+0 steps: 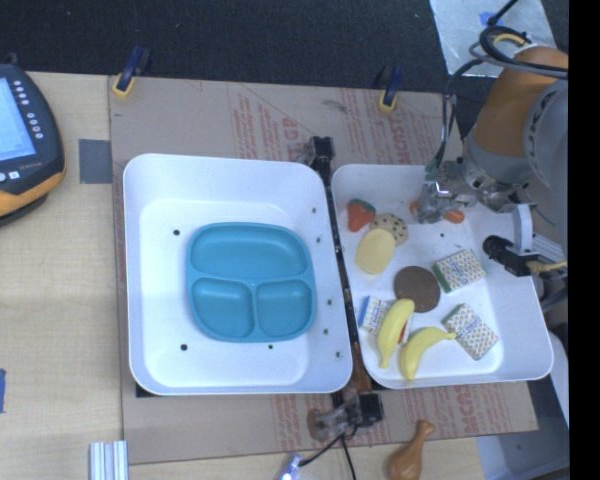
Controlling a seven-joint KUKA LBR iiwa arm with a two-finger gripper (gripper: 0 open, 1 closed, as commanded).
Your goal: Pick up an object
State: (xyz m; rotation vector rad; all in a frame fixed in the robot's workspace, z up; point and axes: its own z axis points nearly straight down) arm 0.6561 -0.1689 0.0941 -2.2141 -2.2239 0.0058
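Observation:
My gripper (437, 202) is low over the far right part of the right bin (515, 368). A small orange-red thing (451, 215) lies right at its tip, mostly hidden by it. Spread through the rest of this bin are a red strawberry (359, 214), a speckled cookie (391, 228), a pale yellow lump (374, 252), a brown disc (416, 287), two bananas (393, 330) (423, 349) and two patterned packets (457, 269) (471, 331).
The left bin (145, 268) holds a blue divided plate (250, 279). A teach pendant (10, 138) lies on the bench at far left. A toy drumstick (410, 453) lies in front of the bins. Clamps (321, 151) (352, 410) sit at the bins' seam.

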